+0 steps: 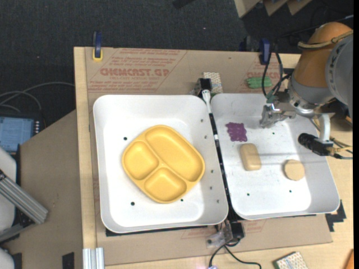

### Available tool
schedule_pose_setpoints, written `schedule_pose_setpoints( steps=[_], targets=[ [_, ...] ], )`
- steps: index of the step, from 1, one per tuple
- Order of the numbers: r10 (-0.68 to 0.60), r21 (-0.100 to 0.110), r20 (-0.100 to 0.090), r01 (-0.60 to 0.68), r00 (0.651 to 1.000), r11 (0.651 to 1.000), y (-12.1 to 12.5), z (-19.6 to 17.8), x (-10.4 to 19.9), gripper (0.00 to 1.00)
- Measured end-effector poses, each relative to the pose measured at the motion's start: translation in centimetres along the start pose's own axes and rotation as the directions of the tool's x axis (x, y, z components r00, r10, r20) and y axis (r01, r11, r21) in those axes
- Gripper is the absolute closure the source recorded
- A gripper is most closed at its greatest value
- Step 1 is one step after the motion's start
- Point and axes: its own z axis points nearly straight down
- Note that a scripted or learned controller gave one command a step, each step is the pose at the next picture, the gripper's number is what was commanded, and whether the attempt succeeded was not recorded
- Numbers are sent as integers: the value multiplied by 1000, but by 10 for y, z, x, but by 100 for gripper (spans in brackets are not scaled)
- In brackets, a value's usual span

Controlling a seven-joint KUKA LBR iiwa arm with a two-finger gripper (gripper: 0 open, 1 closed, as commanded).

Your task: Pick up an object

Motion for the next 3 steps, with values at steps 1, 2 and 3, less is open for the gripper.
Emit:
schedule_pose_setpoints(
  steps=[1, 2, 3],
  targets=[
    [-11, -13, -1, 11, 1000, 1000, 22, 24, 67, 100],
    [-5, -13, 0, 5, 1000, 1000, 21, 23, 63, 0],
    [-6, -16, 1, 6, 1000, 1000, 27, 23, 67, 0]
  ],
)
